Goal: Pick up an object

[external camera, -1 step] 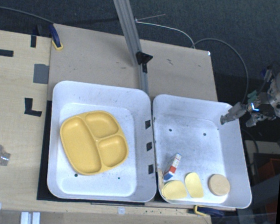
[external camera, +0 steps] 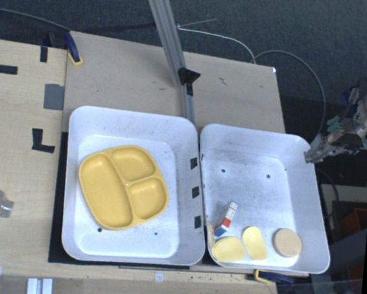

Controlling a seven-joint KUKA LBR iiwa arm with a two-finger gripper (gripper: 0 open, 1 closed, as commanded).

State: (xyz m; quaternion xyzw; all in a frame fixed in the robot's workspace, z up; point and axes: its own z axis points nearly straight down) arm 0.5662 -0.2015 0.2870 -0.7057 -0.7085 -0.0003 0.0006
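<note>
My gripper [external camera: 316, 152] hangs at the far right corner of the right bin [external camera: 262, 145], just above or outside its rim. From this slant I cannot tell whether it is open or closed, and nothing shows in it. The things I could pick lie well apart from me, crowded into the near right corner of that bin: a tan round disc [external camera: 286, 243] furthest right, a pale yellow oval piece [external camera: 255, 242] touching or just beside it, a second yellow piece [external camera: 228, 249] to its left against the near wall, and a small white tube with red and blue ends [external camera: 227, 219] lying slanted just beyond those. In the left bin [external camera: 91, 123] a yellow divided plate [external camera: 123, 185] lies flat. It looks stiff and light, but it is wide and low, so I judge it poor for a pinch except at its rim. The disc seems my best choice: probably light and rigid, with a free edge on its far and right sides. I would close across its width from above, since its smooth face may slip. The tube looks light too, but may roll, so I would take it across its narrow body. The nearby bin wall leaves little room for an approach.
</note>
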